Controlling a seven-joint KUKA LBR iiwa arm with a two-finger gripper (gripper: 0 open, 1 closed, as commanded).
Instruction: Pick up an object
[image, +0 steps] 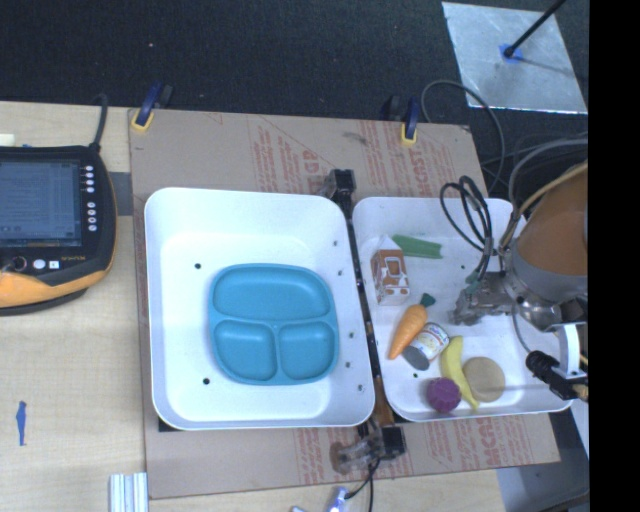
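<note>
The right bin holds several small objects: a green strip, a brown and white box, an orange carrot, a small jar, a yellow banana, a purple ball and a tan round piece. My gripper hangs low over the right side of this bin, just right of the carrot and jar and above the tan piece. I see nothing held in it. The orange-banded arm comes in from the right.
The left bin carries a blue divided plate. A control pendant with a screen lies at the bench's far left. Black cables loop over the right bin's back corner. Clamps hold the brown board.
</note>
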